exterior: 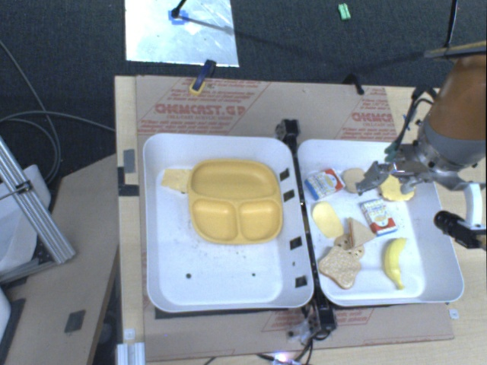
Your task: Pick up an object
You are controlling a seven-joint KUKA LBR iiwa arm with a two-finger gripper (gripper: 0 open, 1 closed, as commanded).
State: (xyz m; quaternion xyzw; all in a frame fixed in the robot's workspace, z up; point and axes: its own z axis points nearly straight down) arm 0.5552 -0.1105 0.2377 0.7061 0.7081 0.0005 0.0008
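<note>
Both bins, the left bin (163,280) and the right bin (441,280), were plain white. A pale yellow divided tray (232,201) sat in the left one. The banana (393,261) was bright yellow, the toast slice (342,265) tan with a browner crust. Two small packets, (324,182) and (378,216), were white with red and blue print. The cardboard sheet (251,105) was brown with red lettering. The arm (460,105) showed orange above grey.

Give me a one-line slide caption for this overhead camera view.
Gripper low over the right bin of toy food; yellow tray in the left bin.
</note>
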